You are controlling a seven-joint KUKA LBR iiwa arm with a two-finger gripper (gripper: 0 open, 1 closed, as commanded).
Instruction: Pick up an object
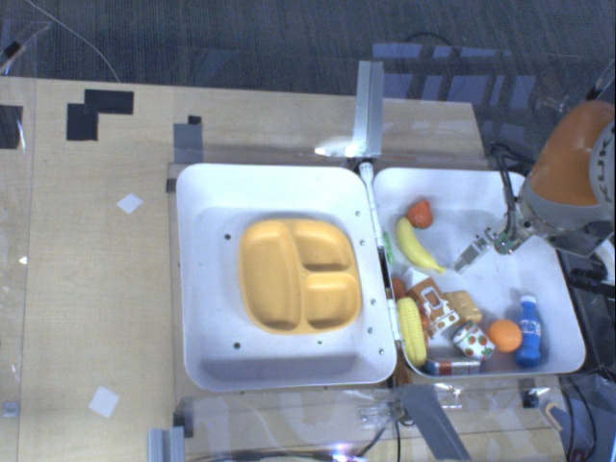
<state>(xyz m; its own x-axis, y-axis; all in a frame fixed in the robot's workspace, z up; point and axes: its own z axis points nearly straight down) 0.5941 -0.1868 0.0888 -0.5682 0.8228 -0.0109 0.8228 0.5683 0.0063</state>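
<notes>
Over the right-hand shallow white bin [549,287] the grey arm with its orange band [573,166] is reaching in from the right, and the metal two-finger pincer [474,253] is hanging low with its fingers parted and nothing between them, released and ready. It is pointing toward the curved yellow plastic banana [416,246], which is lying just beside the tips with the small red-orange toy tomato [419,213] right above it, so the banana is looking like the likeliest pick. The rest of the clutter is crowding the bin's near side: a yellow corn cob [411,330] against the wall, a round orange ball [504,335], a blue bottle [528,330]. Next door, the left white bin [207,258] is holding a yellow three-compartment plastic tray [298,275], sitting centred, probably waiting as a drop spot on this pale wooden worktop [87,277].
</notes>
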